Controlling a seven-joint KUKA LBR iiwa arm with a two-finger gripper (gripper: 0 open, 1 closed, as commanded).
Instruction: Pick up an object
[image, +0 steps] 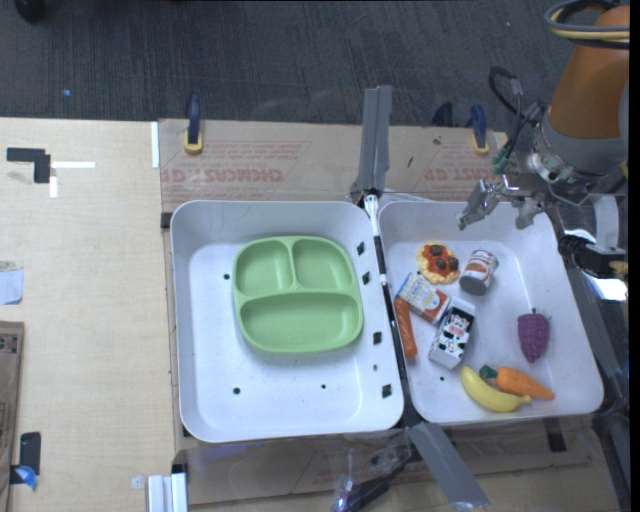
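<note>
- The right bin (575, 300) holds every loose thing: a small can (479, 272), a pizza toy (438, 262), a little carton (421, 296), a black-and-white box (452, 335), a sausage (404, 328), a purple grape bunch (533, 335), a banana (492, 391) and a carrot (523, 382).
- The gripper (503, 203) hangs over the bin's top edge, at about one o'clock from the can; its jaws look spread, with nothing between them.
- The can, the nearest thing to the gripper, seems the likely pick. It lies tilted, near the pizza toy at its ten o'clock but apart from it.
- Judged by looks, the can is a light, stiff toy with a smooth, perhaps slippery skin; it could roll if nudged. A hold across its round body, mid-length, suits it best.
- The grape bunch stands well apart from everything and offers the freest approach. It looks bumpy and probably easier to hold.
- The banana and carrot touch each other at the bin's five o'clock corner, close to the wall, so jaws have little room there.
- The sausage lies against the bin's left wall at nine o'clock, awkward for one jaw to slip behind.
- The carton and the box sit just beside each other, so a grab there risks catching both.
- The left bin (200, 330) carries a green divided plate (297, 295) and has open floor around it.
- The desk (80, 300) spreads wide at nine o'clock.
</note>
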